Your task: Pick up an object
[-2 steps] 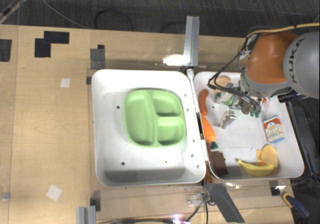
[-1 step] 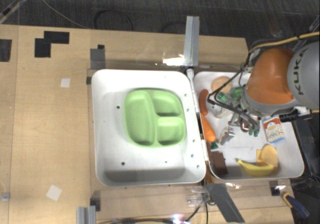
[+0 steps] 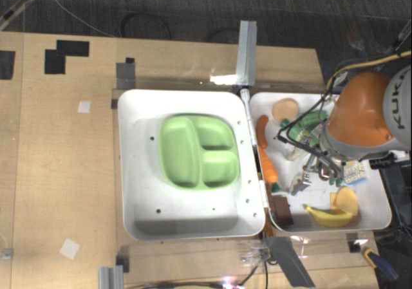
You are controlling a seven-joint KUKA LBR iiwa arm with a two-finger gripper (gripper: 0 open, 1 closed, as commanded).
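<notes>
While the banana point(image 3: 329, 217) is left lying at the near edge of the right bin point(image 3: 380, 217), just beside a yellow-orange fruit piece point(image 3: 347, 199), the jaws point(image 3: 308, 175) are seen hovering above and to its left. Whether they're apart or together can't be told. A carrot point(image 3: 267, 167) is parked along the left wall; a green divided tray point(image 3: 198, 150) sits in the left bin point(image 3: 138, 172).
</notes>
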